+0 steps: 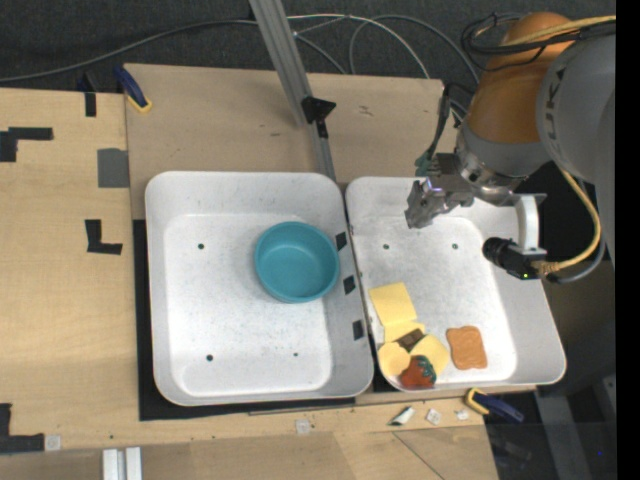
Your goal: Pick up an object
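My gripper (421, 211) hangs over the far end of the right bin (520, 298), fingers pointing down, nothing seen between them. A pale yellow block (392, 305) lies near the bin's left wall, well in front of the gripper. Close to the front rim sits a small cluster of yellow, dark and red-green pieces (415, 361). An orange flat piece (466, 347) rests to its right. A blue bowl (295, 260) stands upright in the left bin (190, 298).
A slanted metal pole (290, 63) rises behind the bins. Cables trail across the dark floor at the back. A black part on the arm (505, 255) hangs over the right bin's right side. Small clips lie on the bench edge in front.
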Robot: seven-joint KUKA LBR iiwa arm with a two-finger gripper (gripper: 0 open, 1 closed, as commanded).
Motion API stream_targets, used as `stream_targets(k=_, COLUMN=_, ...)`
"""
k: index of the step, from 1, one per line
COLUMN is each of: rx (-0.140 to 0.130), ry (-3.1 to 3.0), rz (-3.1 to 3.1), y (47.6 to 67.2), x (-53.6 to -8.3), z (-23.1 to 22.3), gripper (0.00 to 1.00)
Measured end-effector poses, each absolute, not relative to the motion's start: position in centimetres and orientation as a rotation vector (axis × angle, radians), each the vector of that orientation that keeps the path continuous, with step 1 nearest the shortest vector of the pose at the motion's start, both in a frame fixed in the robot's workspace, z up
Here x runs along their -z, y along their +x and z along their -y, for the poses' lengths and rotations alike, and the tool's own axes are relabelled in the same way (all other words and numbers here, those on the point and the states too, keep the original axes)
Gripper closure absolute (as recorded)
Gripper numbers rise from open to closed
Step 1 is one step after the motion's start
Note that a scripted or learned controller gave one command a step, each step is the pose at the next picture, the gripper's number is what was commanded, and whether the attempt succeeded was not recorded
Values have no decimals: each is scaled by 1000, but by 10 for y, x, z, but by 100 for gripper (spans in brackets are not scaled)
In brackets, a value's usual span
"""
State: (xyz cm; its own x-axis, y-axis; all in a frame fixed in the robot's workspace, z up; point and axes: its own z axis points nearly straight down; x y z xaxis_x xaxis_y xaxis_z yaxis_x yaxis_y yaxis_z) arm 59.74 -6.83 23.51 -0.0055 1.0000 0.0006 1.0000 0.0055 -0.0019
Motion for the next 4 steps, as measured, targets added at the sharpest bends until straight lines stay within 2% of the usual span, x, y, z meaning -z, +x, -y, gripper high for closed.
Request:
stream_targets(k=1, rx=-1, ry=-2212, rz=2228, y=614, x=-223, z=14, gripper=100)
stream_targets(k=3, rx=3, ry=-2212, rz=2229, y=647, x=-241, z=-93, gripper=100)
stream_targets(k=4, rx=-3, ry=-2219, rz=2224, y=647, x=-240, z=-89, gripper=0)
